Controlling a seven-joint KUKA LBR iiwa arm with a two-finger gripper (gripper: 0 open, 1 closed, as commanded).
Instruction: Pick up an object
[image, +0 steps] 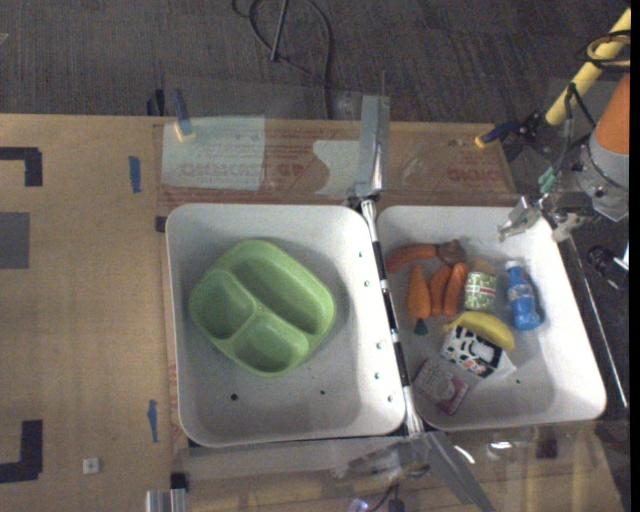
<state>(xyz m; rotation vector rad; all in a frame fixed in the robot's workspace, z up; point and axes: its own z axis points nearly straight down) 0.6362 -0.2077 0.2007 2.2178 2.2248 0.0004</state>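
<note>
The fingers (540, 215) hang over the far right corner of the right bin (575, 395); whether they are spread or closed I cannot tell, and nothing shows between them. Nearest them in the bin lies a blue bottle (521, 297), with a green can (480, 289) beside it, then carrots (432, 285). A banana (483, 328) lies just in front of the can. The left bin (200, 415) holds a green divided plate (262, 305).

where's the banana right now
The banana lies in the right bin, near its middle, just below the small green can and left of the blue bottle, resting above a black-and-white card.
</note>
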